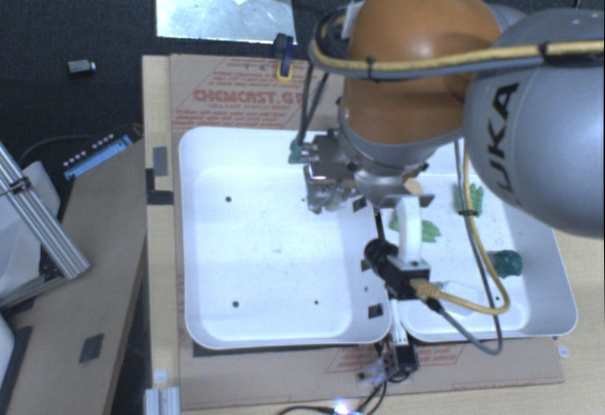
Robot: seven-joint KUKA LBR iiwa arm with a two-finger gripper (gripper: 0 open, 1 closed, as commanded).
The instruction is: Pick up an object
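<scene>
I see the end effector (326,188) low over the left bin (246,309) near the divide; whether it is spread or pinching I cannot tell; to its right, in the right bin (548,304), lie a light green piece (430,232) and, farther, a teal object (507,262).

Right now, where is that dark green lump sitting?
The dark green lump lies in the right bin, near its right wall, beside the yellow cable and below the lighter green piece.
</scene>
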